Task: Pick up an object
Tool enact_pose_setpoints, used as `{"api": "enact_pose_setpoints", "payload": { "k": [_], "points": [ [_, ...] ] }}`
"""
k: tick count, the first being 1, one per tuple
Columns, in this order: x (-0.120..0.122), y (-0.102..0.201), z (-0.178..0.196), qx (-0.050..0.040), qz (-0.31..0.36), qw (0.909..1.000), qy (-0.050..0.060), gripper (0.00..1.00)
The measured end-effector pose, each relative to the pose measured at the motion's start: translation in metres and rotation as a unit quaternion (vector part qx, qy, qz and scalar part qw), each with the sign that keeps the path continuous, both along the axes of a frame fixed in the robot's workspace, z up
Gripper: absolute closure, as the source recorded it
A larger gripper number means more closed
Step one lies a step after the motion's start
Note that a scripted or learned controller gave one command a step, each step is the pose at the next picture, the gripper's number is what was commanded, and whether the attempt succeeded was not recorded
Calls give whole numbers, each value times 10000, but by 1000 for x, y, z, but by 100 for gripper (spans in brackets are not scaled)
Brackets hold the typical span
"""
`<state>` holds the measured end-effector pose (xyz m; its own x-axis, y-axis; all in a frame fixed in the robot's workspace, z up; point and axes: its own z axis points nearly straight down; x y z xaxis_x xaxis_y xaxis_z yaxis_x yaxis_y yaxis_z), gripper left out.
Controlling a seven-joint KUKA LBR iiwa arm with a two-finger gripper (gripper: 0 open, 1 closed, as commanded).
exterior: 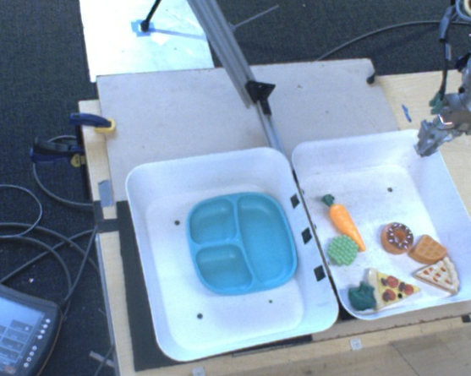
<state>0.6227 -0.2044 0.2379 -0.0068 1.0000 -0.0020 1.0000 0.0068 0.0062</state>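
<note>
The table (pixel 209 109) carries two white bins; the left bin (pixel 160 235) holds a blue tray (pixel 242 243), rigid and smooth, too wide to take except by a rim. The right bin (pixel 440 192) holds the toy food, all of it probably light, stiff plastic. The pizza slice (pixel 393 288) and waffles (pixel 435 262) lie flat and would be awkward. The carrot (pixel 345 225), long and narrow near the bin's left wall, looks the best bet, pinched across its middle. The donut (pixel 397 237) and green round piece (pixel 342 251) are small. The gripper (pixel 429 144) hovers over the bin's far right corner; I cannot tell how its jaws stand.
</note>
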Motion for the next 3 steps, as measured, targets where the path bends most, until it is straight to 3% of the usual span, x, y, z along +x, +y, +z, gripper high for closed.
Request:
{"api": "enact_pose_setpoints", "payload": {
  "k": [3],
  "points": [
    [-20,168,-16,21,23,10000,28,100]
  ]
}}
